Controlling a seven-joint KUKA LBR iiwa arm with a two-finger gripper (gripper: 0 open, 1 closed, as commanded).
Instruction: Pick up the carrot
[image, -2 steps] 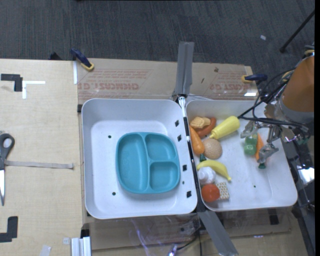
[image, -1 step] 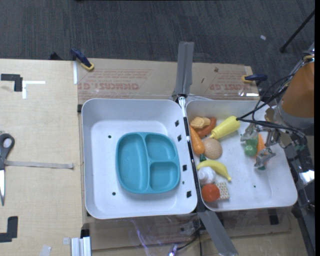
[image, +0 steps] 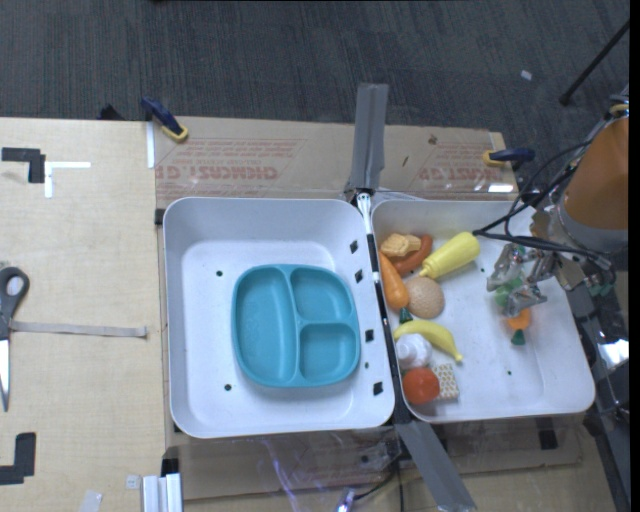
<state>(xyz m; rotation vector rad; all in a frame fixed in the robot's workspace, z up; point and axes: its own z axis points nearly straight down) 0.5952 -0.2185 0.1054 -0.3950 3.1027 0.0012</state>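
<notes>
From the overhead camera I see the two white bins side by side on the bench. The left bin (image: 180, 330) holds a teal divided plate (image: 297, 326). The arm (image: 600, 190) comes in from the right over the right bin (image: 560, 385).

The gripper (image: 516, 280) hangs over the right half of that bin, a tangle of metal and cable from this angle. I cannot tell whether it is spread or pressed together.

What I take for the carrot (image: 517, 321) is a small, stubby orange piece with a dark green end pointing toward the near wall. It sits just below the gripper in this view, on or close above the bin floor. I cannot tell whether the two touch. It is well apart from the other food.

The rest is crowded along the right bin's left wall:
- a long tapered orange vegetable (image: 394, 285)
- a yellow bottle (image: 450, 255) lying tilted
- a beige round piece (image: 425, 297)
- a banana (image: 432, 334)
- a tomato (image: 421, 385), touching a cracker (image: 447, 382)

On the bench at far left lie scissors (image: 8, 300).
</notes>
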